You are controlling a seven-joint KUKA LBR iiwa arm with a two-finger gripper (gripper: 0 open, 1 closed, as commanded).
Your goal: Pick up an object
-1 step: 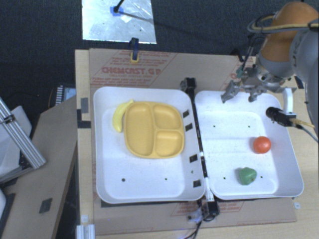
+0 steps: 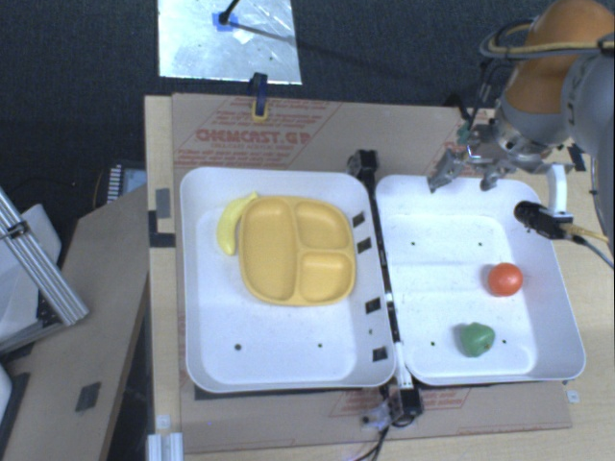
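Though the hand (image 2: 467, 173) hangs spread and holding nothing over the right bin's (image 2: 553, 353) far rim, the orange ball (image 2: 504, 279) sits nearer the camera, well apart. It looks light, smooth and likely to roll; pinch it across its middle.

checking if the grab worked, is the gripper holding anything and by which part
Nothing is held. The gripper hangs open above the right bin's far edge, apart from the orange ball and green object.
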